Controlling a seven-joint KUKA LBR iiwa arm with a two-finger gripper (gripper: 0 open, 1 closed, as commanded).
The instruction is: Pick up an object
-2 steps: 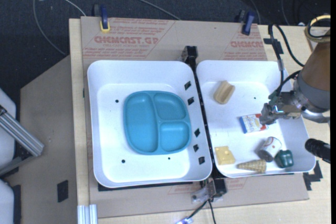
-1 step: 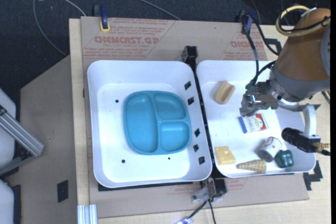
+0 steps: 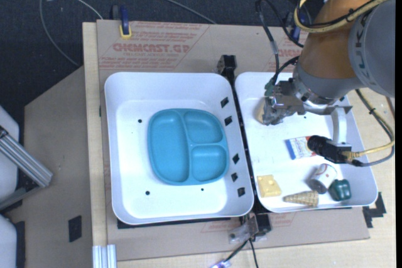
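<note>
While your end effector [image 3: 274,111] hangs low over the right shallow white bin [image 3: 364,163], grip state indeterminate, its small yellow cheese-like block [image 3: 268,185] lies unclaimed.

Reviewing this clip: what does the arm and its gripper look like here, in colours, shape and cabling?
The thick rounded grey robot arm carries a glossy orange band above its wrist. A yellow cable and black cables loop around that band. Below sits a compact grey metal two-finger gripper, with dark fittings on its body. No markings are legible.
</note>
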